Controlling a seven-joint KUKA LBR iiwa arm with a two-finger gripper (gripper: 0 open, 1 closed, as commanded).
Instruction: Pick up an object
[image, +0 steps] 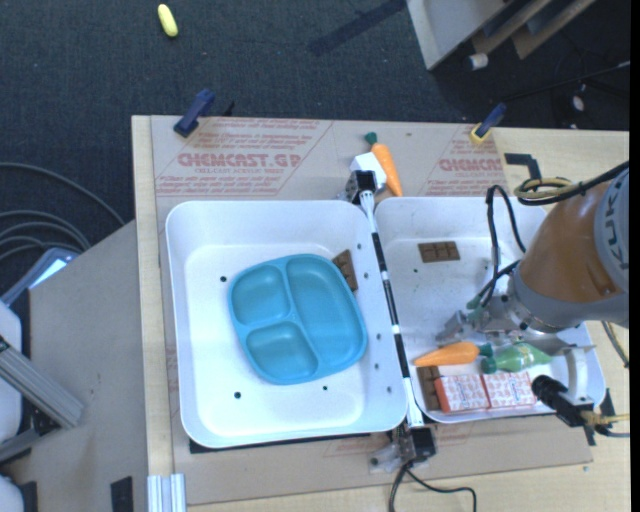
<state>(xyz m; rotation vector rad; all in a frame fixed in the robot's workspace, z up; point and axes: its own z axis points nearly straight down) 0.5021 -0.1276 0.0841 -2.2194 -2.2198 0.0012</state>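
White plastic: we see 2 shallow bins side by side on the bench. The left bin (190, 300) holds a blue divided plate (297, 318) with 3 sections and a brown block (346, 268) at its right edge. The right bin (440, 215) holds a brown bar (438, 252) at the far side, and near us an orange carrot (447, 354), a green object (516, 358) and a red-and-white box (487, 391). The gripper (478, 322) hangs just above the carrot; we cannot tell how it is set.

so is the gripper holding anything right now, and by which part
Cannot be told: the gripper sits low over the carrot in the right bin.
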